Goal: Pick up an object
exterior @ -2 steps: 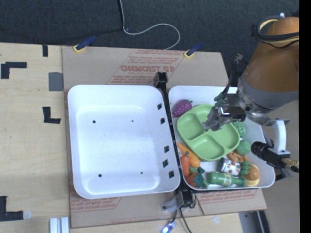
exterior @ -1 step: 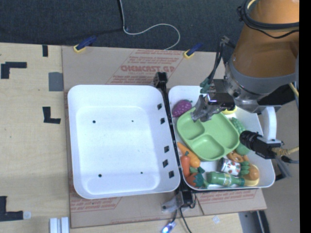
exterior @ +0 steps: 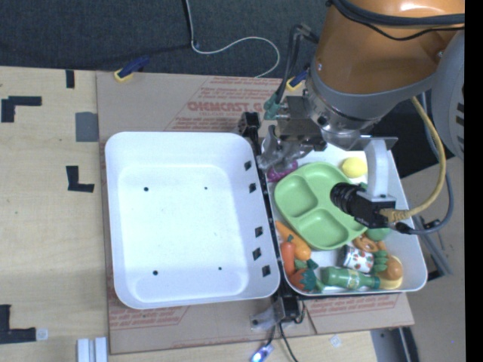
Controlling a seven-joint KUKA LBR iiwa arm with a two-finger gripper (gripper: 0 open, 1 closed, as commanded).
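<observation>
My gripper [exterior: 281,155] hangs low over the far left corner of the right bin [exterior: 411,259], just behind a green divided plate [exterior: 313,202] that lies tilted in it. A small magenta item [exterior: 282,175] peeks out directly under the gripper beside the plate's edge. A yellow ball [exterior: 353,167] rests at the plate's far right. Along the bin's near side lie an orange carrot toy [exterior: 288,253], a green bottle [exterior: 343,278] and a white patterned cup [exterior: 358,260]. The big orange and grey wrist hides the bin's far part.
The left bin [exterior: 128,202] is a plain white tray with small black dots on its floor. Black clips [exterior: 260,232] line the wall between the two bins. A black camera unit [exterior: 362,204] with a cable juts over the plate. A white cord [exterior: 226,47] trails behind the bench.
</observation>
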